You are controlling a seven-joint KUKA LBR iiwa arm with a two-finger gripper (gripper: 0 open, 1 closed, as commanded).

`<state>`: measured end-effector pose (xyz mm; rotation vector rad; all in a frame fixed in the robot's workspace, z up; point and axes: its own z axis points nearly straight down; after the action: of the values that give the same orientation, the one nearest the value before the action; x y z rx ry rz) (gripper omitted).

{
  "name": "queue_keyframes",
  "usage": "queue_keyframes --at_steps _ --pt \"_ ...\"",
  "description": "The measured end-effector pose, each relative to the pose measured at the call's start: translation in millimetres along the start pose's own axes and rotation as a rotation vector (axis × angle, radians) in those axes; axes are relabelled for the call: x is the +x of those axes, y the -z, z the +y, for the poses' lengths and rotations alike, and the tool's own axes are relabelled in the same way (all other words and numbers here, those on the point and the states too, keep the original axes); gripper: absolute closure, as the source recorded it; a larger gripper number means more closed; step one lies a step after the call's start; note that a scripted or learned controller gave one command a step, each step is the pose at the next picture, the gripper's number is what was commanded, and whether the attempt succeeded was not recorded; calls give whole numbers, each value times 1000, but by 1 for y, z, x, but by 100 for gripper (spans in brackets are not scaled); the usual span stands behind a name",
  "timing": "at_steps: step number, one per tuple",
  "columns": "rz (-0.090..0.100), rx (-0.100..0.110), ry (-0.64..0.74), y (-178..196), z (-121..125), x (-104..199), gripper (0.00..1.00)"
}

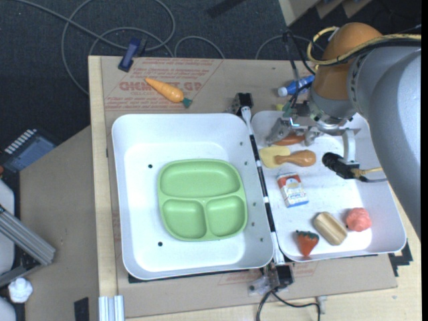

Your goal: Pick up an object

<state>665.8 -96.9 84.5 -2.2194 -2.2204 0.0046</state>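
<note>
My gripper (pixel 293 136) hangs low over the far end of the right bin (pixel 381 199). Its two grey fingers (pixel 275 135) stand apart, open, on either side of a small orange-red piece (pixel 291 141) that lies on the bin floor. Just in front of it lies a toy drumstick (pixel 289 157), pale yellow at one end and brown at the other. Nearer the camera in the same bin are a red and white carton (pixel 292 190), a tan bread roll (pixel 330 227), a pink ball (pixel 358 219) and a strawberry (pixel 307 242).
The left bin (pixel 134 179) holds a green divided plate (pixel 201 199). A toy carrot (pixel 167 89) lies on the cardboard behind the bins, with a blue object (pixel 131 53) beyond it. The grey arm (pixel 394 99) covers the right bin's far right corner.
</note>
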Motion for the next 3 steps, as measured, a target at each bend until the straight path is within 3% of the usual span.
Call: queue_keyframes --at_steps 3 --pt "0 0 0 0 0 4 0"
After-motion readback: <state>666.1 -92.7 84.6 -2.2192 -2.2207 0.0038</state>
